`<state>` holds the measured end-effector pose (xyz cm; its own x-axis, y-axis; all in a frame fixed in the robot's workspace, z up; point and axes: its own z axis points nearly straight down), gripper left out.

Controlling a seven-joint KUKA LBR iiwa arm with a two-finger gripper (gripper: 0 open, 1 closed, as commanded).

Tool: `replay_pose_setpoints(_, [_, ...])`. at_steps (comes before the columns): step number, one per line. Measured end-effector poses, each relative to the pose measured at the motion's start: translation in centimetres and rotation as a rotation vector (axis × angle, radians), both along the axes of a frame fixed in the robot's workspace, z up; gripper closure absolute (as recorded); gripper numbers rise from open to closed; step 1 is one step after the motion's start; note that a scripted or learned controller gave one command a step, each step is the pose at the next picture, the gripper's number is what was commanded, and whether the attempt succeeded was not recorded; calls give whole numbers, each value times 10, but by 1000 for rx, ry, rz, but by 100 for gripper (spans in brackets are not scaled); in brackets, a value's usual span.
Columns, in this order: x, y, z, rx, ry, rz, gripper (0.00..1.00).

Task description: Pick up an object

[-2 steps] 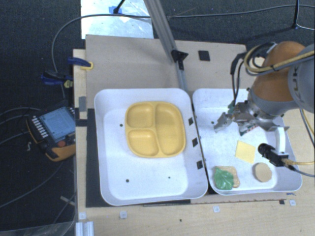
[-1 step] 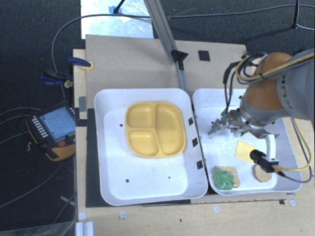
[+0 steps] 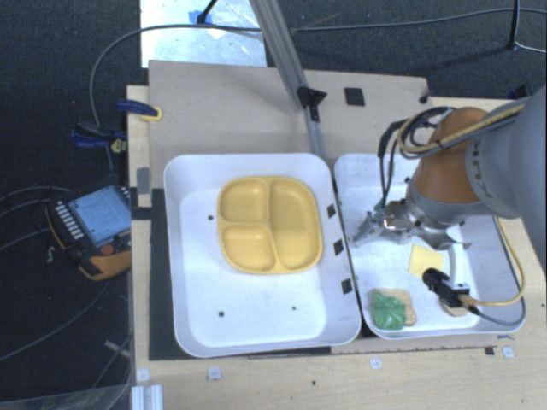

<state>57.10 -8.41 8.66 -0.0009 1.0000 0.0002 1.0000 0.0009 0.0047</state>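
My gripper (image 3: 373,227) hangs low over the left part of the right bin (image 3: 359,178), close to the wall between the two bins. Nothing shows in its grasp. A flat yellow square piece (image 3: 424,260) lies in the right bin just right of the gripper, partly under the wrist. A green lumpy object on a tan base (image 3: 391,308) rests near that bin's front edge, below the gripper. In the left bin (image 3: 192,289) a yellow divided plate (image 3: 269,225) sits toward the back.
The arm's grey and orange body (image 3: 466,165) covers the back right of the right bin. A grey pole (image 3: 282,45) slants across the board behind the bins. A handheld device with a blue screen (image 3: 94,220) and cables lie off the bench at left.
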Motion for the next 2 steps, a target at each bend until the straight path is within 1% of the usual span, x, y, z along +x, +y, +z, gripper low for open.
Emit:
replay_pose_setpoints(1, [2, -2, 13, -4, -8, -1, 100])
replay_pose_setpoints(2, [4, -4, 56, -1, 0, 3, 100])
